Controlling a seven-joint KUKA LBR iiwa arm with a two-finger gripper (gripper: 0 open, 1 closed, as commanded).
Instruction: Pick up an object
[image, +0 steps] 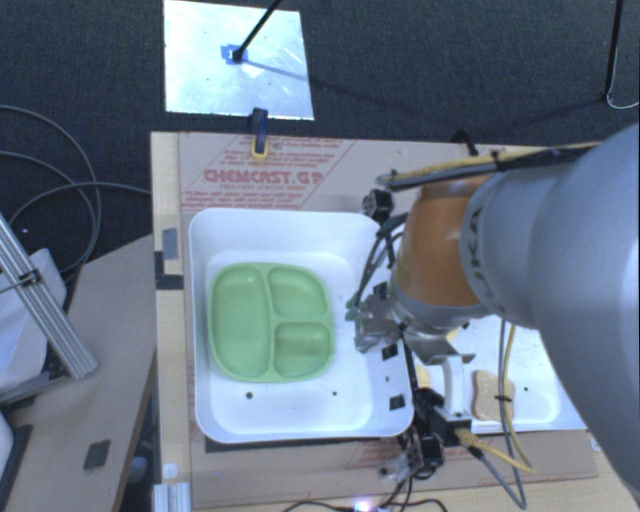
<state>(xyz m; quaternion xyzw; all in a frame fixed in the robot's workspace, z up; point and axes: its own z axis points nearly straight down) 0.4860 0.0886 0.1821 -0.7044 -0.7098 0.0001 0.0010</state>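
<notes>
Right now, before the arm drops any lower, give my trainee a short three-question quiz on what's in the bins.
1. True or false: the green tray lies in the left bin.
2. How many compartments does the green tray have? A) two B) three C) five
3. Fill in: the tan object in the right bin lies to the ____ of the green tray in the camera view.

Key: 1 true. 2 B, one long compartment on its left and two smaller ones on its right. 3 right; the arm covers most of that bin, and what the tan object is cannot be told.
</notes>
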